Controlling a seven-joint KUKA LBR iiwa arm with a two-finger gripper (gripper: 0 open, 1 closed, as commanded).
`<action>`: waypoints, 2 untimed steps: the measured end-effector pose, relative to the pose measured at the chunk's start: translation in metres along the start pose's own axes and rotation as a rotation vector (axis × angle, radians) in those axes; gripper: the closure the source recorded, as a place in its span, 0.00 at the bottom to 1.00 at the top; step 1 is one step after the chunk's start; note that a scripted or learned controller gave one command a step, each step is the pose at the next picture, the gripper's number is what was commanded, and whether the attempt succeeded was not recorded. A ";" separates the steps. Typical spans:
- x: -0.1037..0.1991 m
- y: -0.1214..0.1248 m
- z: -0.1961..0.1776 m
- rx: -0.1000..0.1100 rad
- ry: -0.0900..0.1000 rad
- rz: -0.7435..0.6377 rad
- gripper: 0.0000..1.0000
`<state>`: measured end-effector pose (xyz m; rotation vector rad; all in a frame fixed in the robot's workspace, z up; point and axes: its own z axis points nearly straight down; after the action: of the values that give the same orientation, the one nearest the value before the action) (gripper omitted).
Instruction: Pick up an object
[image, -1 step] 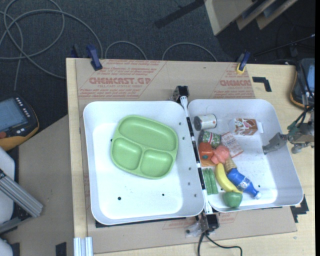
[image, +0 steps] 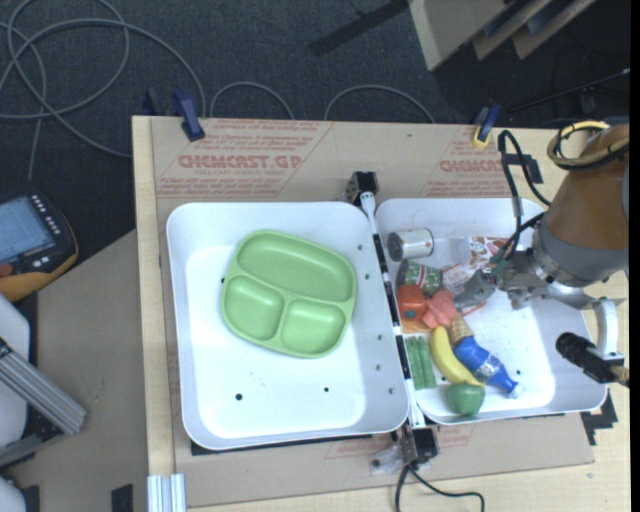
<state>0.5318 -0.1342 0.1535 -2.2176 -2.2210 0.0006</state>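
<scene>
Apparently sitting at the approach stage and not past it, with nothing showing as lifted and nothing showing as clamped in the two-finger gripper. Reaching in from the right on the grey arm with the orange band and hanging low over the right shallow white bin, tip aimed leftward into the heap of small goods. Not showing sharply enough to tell whether parted or closed — the dark tip is blending into the clutter behind it, so leaving the grip state undecided. Lying nearest, just left of and a little below the tip: a pinkish rounded toy piece, touching or almost touching an orange-red soft block. Lying just above the tip: a crumpled printed foil packet, with a small silver can on its side farther left. Resting lower in the same bin, nearer the front rim: a yellow plastic banana, a blue squeeze bottle and a round green fruit. Sitting well apart in the left shallow white bin: a pale green three-compartment plate. Remaining, by this reading — closing on one piece, most likely the pinkish one, and raising it clear of the bin.
</scene>
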 end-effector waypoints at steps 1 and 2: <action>0.002 -0.033 0.066 -0.011 -0.005 0.003 0.00; 0.019 -0.050 0.067 -0.014 -0.010 0.006 0.00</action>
<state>0.4815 -0.1150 0.0868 -2.2361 -2.2259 -0.0036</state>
